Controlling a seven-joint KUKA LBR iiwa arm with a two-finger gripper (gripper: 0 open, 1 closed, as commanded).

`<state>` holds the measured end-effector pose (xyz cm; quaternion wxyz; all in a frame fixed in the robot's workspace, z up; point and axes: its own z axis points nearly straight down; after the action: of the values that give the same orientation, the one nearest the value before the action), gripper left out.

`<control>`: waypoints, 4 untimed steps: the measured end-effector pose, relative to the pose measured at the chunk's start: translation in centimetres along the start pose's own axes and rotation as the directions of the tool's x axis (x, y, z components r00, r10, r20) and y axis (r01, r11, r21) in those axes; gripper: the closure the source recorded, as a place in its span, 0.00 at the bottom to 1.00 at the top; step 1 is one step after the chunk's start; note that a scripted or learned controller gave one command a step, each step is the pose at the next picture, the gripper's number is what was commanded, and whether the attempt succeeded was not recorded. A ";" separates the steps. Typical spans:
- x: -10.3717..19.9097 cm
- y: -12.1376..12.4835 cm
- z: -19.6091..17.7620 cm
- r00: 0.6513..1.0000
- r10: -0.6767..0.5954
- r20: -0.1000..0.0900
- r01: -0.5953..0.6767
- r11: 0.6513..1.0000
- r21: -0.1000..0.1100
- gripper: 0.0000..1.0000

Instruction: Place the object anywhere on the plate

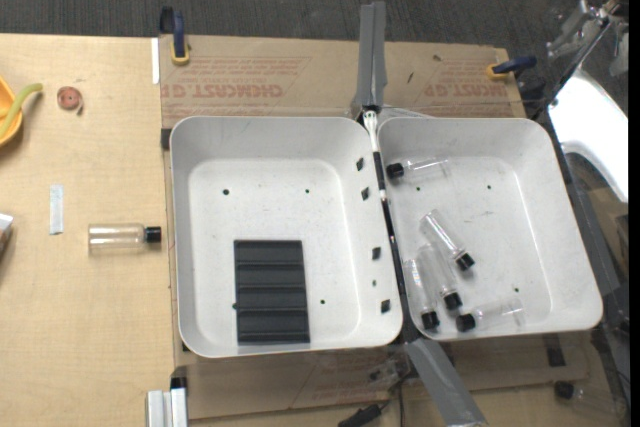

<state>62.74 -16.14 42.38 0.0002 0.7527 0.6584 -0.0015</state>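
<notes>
A black ribbed plate (270,291) lies flat in the left bin (200,165), near its front wall. Several clear plastic vials with black caps lie in the right bin (540,175). One vial (418,170) rests alone near the back left corner. Another vial (445,241) lies at a slant in the middle. The others cluster by the front wall, among them a vial (492,318) lying along that wall.
A spare clear vial (118,235) lies on the wooden bench left of the bins, with a small white strip (56,210) beside it. A yellow object (10,110) and a red disc (68,97) sit at the far left. Clamps (172,35) hold the cardboard behind.
</notes>
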 end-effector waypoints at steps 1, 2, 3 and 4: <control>-5.4 -2.5 -1.6 0.981 0.195 0.000 -0.195 0.981 0.001 0.00; 2.4 2.9 2.1 0.946 0.325 0.000 -0.325 0.946 0.002 0.00; -4.6 1.8 -1.6 0.905 0.426 0.000 -0.426 0.905 0.002 0.00; 1.0 3.1 -1.6 0.818 0.576 0.001 -0.576 0.818 0.003 0.00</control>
<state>65.94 -15.60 43.94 -0.0003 0.9163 0.4005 -0.0023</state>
